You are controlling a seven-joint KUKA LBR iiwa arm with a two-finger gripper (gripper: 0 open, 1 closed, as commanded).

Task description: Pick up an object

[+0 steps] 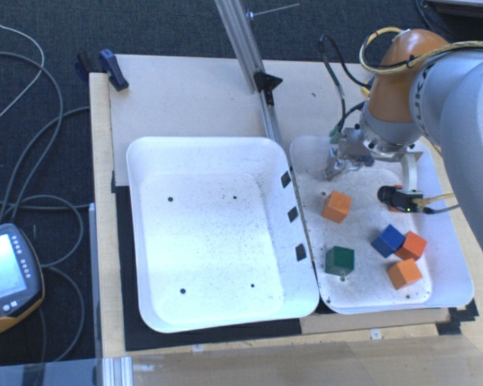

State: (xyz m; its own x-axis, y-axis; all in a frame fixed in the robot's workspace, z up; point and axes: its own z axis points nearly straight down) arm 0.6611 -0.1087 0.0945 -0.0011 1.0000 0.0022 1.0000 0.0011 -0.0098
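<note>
Left bin (205, 232) on the bench (185, 95) bare of blocks; all blocks in the right bin (451, 288). Green block (340, 260) near the divider. Nearest the gripper (338, 167): orange block (336, 207), just below it, apart, nothing grasped. Cannot tell the gripper's state. Roughly cubic, so no real long axis; edges turned slightly off the bin walls. Best to centre over it, square to two flat faces, then lower straight. Further right, blue block (388, 240) touching a red-orange block (413, 245), another orange one (404, 273) below: crowded, worse target.
</note>
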